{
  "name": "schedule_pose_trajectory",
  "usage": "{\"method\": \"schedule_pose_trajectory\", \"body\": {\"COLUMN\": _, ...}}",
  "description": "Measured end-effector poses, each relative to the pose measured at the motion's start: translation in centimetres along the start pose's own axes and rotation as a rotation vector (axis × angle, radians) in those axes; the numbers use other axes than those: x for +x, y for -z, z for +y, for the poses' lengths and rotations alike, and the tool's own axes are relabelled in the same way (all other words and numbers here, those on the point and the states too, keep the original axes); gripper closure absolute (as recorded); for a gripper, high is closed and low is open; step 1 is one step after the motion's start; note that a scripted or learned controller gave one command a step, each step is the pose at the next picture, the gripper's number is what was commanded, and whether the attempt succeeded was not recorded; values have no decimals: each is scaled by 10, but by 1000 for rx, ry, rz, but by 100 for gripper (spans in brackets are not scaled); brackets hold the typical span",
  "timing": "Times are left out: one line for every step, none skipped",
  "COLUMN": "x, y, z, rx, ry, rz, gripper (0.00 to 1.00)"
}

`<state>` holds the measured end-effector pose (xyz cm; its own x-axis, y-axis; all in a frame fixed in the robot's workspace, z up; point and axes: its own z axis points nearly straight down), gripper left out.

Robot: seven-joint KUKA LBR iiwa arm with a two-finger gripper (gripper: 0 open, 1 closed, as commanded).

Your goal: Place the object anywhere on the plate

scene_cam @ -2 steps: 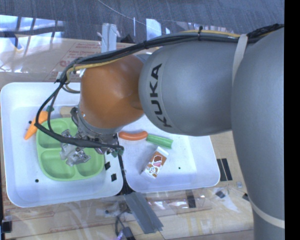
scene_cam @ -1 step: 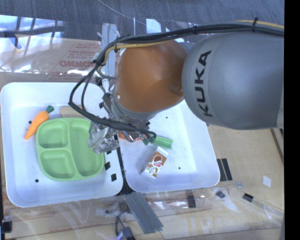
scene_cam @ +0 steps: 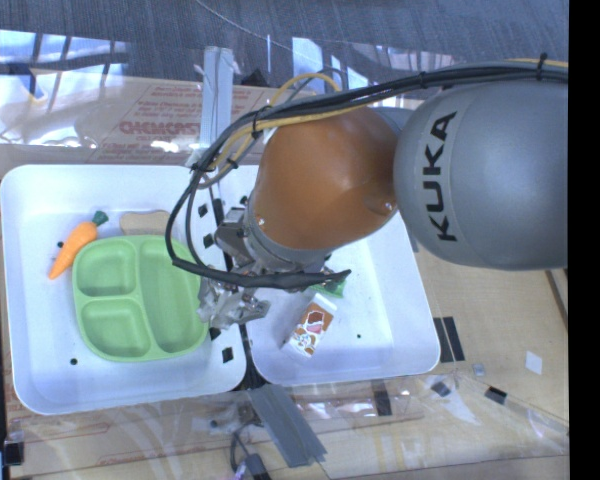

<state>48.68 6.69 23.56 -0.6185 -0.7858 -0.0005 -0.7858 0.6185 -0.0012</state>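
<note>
Two shallow white bins sit side by side on the table, and my arm [scene_cam: 400, 183] reaches in from the right, its orange band and wrist covering much of the right bin [scene_cam: 400, 338]. The pincer [scene_cam: 230, 306] hangs over the seam between the bins, just beside the right edge of the green plate [scene_cam: 140, 298]; cables and wrist hardware crowd it, and I cannot tell whether it is open or closed, nor whether anything sits in it.

The plate, a three-compartment tray, lies in the left bin [scene_cam: 30, 368], and all three compartments look bare. I judge the task's object to be the small carton [scene_cam: 312, 328], which lies tilted on the floor of the right bin, just right of the pincer and apart from it. On that reading the step in hand is the pick, not yet secured. The next move calls for shifting the pincer right over the carton, lining up with its long sides, descending, then carrying it across the seam to any compartment.

A toy carrot [scene_cam: 73, 248] lies at the plate's upper-left corner, its tip near the rim, and a pale flat piece [scene_cam: 143, 222] lies just above the plate. Neither blocks the path. The raised rims where the bins meet are the main obstacle; a low carry could catch there.
</note>
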Motion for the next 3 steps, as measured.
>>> {"method": "schedule_pose_trajectory", "body": {"x": -18, "y": -35, "z": 13, "rx": -3, "ry": 390, "rz": 1, "gripper": 100}}
{"method": "schedule_pose_trajectory", "body": {"x": -18, "y": -35, "z": 12, "rx": -3, "ry": 389, "rz": 1, "gripper": 0}}
{"method": "schedule_pose_trajectory", "body": {"x": -18, "y": -35, "z": 12, "rx": -3, "ry": 389, "rz": 1, "gripper": 0}}
